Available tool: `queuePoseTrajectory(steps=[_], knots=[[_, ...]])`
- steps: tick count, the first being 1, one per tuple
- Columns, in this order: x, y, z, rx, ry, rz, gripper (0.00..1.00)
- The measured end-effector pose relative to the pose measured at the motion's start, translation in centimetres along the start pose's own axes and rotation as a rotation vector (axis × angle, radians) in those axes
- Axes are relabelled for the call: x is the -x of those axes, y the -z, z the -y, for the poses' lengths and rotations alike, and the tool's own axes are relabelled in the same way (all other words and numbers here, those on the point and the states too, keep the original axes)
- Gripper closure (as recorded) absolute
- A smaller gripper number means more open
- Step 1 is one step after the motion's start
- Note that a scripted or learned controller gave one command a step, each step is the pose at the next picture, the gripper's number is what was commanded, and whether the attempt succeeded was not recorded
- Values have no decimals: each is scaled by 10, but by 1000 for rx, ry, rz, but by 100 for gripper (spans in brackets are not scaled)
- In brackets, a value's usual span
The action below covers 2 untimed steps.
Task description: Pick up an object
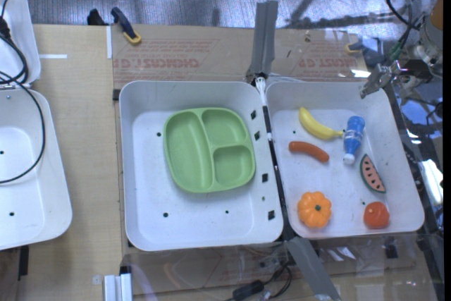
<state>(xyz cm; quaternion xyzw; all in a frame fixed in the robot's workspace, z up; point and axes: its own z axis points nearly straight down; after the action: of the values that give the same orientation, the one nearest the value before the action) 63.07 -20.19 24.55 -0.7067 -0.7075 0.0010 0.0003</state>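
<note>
Camera view: fixed overhead look at both bins, taken at a slant.
Left bin (141,208): holds a green divided plate (209,149) with three compartments, lying flat near the centre.
Right bin (405,222): holds six toy items, all resting on the floor of the bin.
Banana (316,125): upper middle of the right bin, just beside the blue bottle (352,137).
Sausage (309,151): below the banana, near it but apart.
Watermelon slice (372,173): right side, below the bottle.
Pumpkin (314,209): lower left of the right bin.
Tomato (376,215): lower right corner, well apart from the pumpkin.
Gripper (377,81): above the right bin's upper right corner, off the items; claw state cannot be told from this angle.
Bench (77,81): wooden surface, blue-and-yellow clamp (125,24) at the far edge.
</note>
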Motion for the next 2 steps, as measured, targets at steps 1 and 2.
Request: queuePoseTrajectory(steps=[1,2], knots=[[14,-128,15,-1,44,-7,0],[15,-116,13,4,45,-2,100]])
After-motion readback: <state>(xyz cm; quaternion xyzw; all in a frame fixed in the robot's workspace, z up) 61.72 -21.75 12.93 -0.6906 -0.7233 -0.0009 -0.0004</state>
